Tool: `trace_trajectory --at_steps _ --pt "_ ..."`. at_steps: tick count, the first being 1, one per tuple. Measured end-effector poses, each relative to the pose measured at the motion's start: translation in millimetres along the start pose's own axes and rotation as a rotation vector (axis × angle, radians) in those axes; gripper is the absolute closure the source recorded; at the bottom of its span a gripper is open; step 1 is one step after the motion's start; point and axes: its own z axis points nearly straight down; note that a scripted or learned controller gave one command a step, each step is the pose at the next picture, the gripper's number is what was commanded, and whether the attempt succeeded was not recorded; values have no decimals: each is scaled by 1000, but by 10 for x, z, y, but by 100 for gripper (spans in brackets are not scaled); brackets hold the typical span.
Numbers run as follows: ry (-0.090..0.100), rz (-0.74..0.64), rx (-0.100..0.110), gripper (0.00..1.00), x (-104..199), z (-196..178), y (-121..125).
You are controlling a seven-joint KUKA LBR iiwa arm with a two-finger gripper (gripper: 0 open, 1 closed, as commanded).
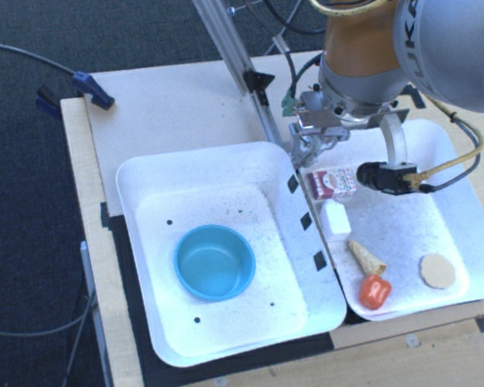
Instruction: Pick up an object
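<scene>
My gripper point(310, 145) hangs over the back left corner of the right bin point(458, 202), just above a small red and white carton point(332, 184) lying there. Nothing can be seen held in it. In front of the carton lies a white block point(336, 218), then a tan cone point(367, 256) and a red pepper-like toy point(375, 291). A round tan disc point(438, 271) rests near the bin's front right.
A blue bowl point(215, 261) sits in the middle of the left bin point(145, 202). A slanted metal pole point(224, 34) rises behind the bins. The shared wall point(312, 232) between the bins runs close to the carton.
</scene>
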Motion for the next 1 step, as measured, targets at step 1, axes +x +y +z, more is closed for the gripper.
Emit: trace_trajectory --at_steps 1 --pt "1 -2 3 100 620 197 82"
